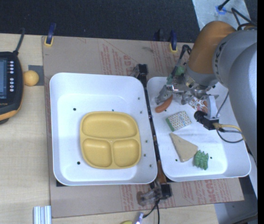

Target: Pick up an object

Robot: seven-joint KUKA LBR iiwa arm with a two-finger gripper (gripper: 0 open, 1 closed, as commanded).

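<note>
Here the gripper point(165, 96) hangs low over the far-left corner of the right bin point(234, 169), just above the orange-red sausage-shaped piece point(163, 106), which lies on the bin floor beside the wall between the two bins. One grey finger point(161, 96) reaches down toward that piece; whether the fingers are spread or pressed together cannot be told, since the wrist hardware hides the tips. Nothing is visibly pinched between them, so the pick appears not yet made. Three other candidates rest on the same floor: a green-and-white checkered block point(178, 120) near the sausage piece, a tan wedge point(184, 147) toward the middle, and a small green bumpy piece point(201, 159) just beside the wedge. The left bin point(61, 125) bears a yellow divided tray point(110, 139). Closing and lifting remain.
</note>
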